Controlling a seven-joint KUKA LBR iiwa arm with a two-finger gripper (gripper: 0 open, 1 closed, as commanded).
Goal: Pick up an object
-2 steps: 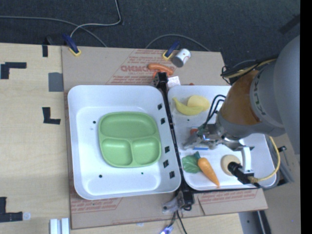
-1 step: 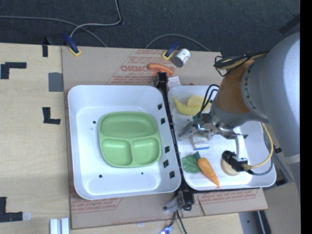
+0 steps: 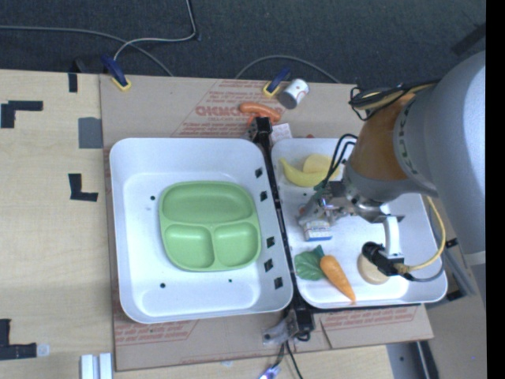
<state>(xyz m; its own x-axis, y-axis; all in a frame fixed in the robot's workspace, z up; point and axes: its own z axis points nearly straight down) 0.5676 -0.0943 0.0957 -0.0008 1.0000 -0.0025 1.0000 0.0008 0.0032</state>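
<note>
where the pale wood desk (image 3: 47, 227) meets a dark carpeted floor (image 3: 316, 14) at the top of the view, we see a sheet of printed cardboard (image 3: 213, 109) under two white bins. in the left bin (image 3: 134, 290), well to the left of the gripper (image 3: 319, 212), sits a green divided plate (image 3: 211, 225). we see the gripper low inside the right bin (image 3: 426, 290), over a small white and blue item (image 3: 317, 230), but we cannot tell whether its fingers are spread or closed.

just below the gripper lies a toy carrot (image 3: 337, 276), orange with a green leafy top (image 3: 309, 264). its long axis runs on a slant, the tip pointing to the lower right and the leaves to the upper left. above the gripper rests a yellow banana (image 3: 298, 173), touching a pale yellow round piece (image 3: 319, 164). to the lower right, a tan round object (image 3: 371, 269) lies near the arm's black cable fitting (image 3: 375, 255).
</note>
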